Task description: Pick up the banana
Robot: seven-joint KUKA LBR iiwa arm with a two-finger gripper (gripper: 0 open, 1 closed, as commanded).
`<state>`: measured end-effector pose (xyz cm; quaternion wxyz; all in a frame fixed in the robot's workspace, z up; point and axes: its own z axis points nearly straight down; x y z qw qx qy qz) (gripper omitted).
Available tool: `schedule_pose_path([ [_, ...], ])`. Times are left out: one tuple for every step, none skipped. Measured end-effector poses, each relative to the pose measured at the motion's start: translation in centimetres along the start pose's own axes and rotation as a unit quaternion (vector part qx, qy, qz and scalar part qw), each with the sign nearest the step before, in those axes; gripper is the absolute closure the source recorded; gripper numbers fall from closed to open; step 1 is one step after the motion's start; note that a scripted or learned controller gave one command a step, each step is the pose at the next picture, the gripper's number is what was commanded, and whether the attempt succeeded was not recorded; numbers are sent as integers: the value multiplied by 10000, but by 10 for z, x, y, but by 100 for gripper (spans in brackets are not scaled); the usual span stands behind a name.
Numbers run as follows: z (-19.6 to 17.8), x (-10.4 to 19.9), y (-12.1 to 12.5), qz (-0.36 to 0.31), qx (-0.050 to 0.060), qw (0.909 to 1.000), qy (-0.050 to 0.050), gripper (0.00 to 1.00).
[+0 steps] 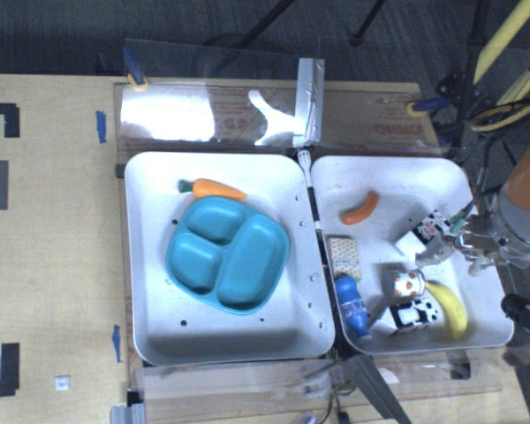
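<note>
hand over the right bin, banana lying below it
the hand (437,237) hovers at the right bin's (397,179) right side; i cannot tell how it is set. the banana (450,307) lies in that bin's near right corner, beside a black-and-white toy (415,312).

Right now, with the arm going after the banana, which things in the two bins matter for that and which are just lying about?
Belongs to the job:
banana, in the right bin
end effector, above that bin

Just lying about:
blue bottle
sausage
black and white toy, touching the banana
patterned card
carrot
blue divided plate, in the left bin
</note>
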<state>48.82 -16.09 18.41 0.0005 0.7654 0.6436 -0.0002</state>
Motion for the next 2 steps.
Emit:
schedule_pose_path([
  [52, 7, 21, 911, 22, 9958, 8, 0],
  [92, -32, 3, 1202, 13, 9927, 37, 0],
])
